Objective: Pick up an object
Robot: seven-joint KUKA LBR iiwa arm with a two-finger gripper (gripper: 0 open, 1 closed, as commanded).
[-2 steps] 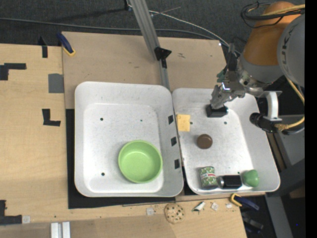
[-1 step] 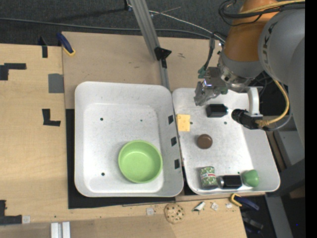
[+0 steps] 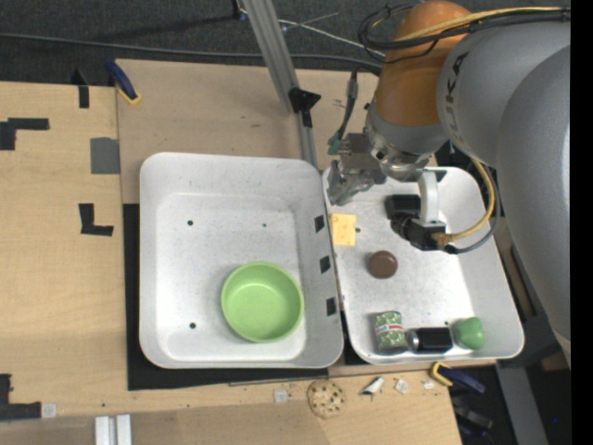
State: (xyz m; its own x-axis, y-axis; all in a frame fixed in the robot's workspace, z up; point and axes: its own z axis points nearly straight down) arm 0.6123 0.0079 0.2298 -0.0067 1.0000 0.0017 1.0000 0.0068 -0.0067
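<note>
Gripper (image 3: 345, 185) upper-centre, grip state can't tell; yellow block (image 3: 344, 229) just below looks light, stiff — pinch its flat sides.

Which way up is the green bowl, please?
Upright: the green bowl shows its open hollow to the camera, sitting in the left bin.

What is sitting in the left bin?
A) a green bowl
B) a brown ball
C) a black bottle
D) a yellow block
A: the green bowl sits alone near the front of the left bin, while the yellow block and the brown ball lie in the right bin.
</note>
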